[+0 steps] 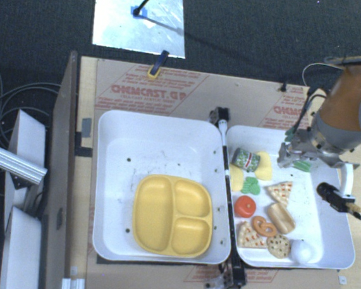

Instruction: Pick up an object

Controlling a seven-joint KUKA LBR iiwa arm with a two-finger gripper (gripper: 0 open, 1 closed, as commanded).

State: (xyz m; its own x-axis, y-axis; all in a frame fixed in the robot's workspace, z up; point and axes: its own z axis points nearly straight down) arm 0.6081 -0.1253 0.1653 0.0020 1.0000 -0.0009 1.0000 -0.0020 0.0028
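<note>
Gripper (pixel 292 156) hung over the right bin (pixel 338 251), fingers' opening indiscernible to me, green-labelled can (pixel 246 159) lying just left, long axis crosswise.

Robotics lab setup: worktop (pixel 174 83) of printed board carrying two white bins (pixel 118 166), loose cables (pixel 7 102) over dark carpet (pixel 40 19) at left, aluminium rail (pixel 10 161), toy food (pixel 245 206) as test props.
</note>
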